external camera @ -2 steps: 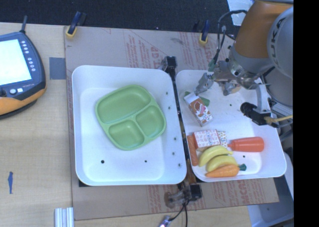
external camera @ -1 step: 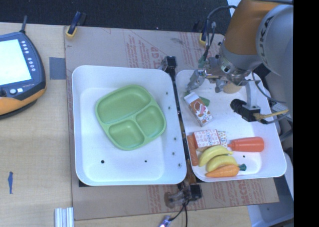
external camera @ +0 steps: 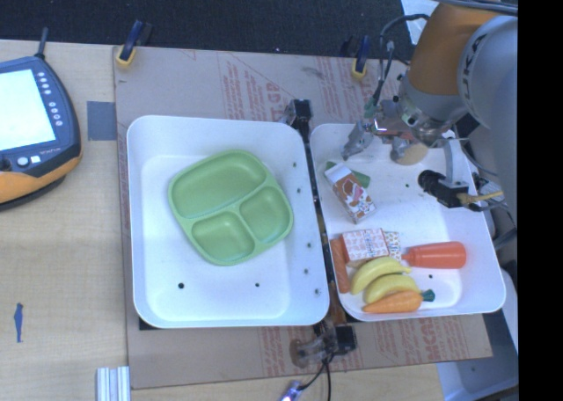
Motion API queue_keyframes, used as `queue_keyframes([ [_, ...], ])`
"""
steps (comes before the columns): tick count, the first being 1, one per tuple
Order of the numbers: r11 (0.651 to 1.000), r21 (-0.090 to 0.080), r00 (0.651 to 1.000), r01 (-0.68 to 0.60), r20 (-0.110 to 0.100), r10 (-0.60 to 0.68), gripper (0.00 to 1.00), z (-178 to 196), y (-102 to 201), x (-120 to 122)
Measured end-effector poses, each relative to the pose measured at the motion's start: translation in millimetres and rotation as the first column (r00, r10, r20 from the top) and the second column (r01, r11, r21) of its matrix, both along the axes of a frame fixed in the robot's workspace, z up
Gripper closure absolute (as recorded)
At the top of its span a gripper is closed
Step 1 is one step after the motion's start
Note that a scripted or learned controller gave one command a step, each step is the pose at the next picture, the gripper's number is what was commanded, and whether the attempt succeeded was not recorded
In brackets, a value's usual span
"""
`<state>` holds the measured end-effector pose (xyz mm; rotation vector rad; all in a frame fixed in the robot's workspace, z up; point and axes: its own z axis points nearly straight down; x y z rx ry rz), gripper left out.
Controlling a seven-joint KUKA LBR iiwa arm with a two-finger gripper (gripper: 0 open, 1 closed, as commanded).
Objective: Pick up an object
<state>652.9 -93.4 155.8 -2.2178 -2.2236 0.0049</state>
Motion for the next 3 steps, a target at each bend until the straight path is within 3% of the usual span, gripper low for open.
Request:
queue_keyframes([
  [1, 1.000, 0.000, 1.000, -0.004, -0.002, 0.004, 0.00, -40.6, 2.2, 3.0],
  [2, 1.000, 0.000, 1.000, -0.003, -0.002, 0.003, 0.00, -64.2, -11.3, -18.9],
  [3, 1.000, 0.000, 1.000, -0.002, -0.002, 0.002, 0.00, -64.3, -0.6, -74.1],
])
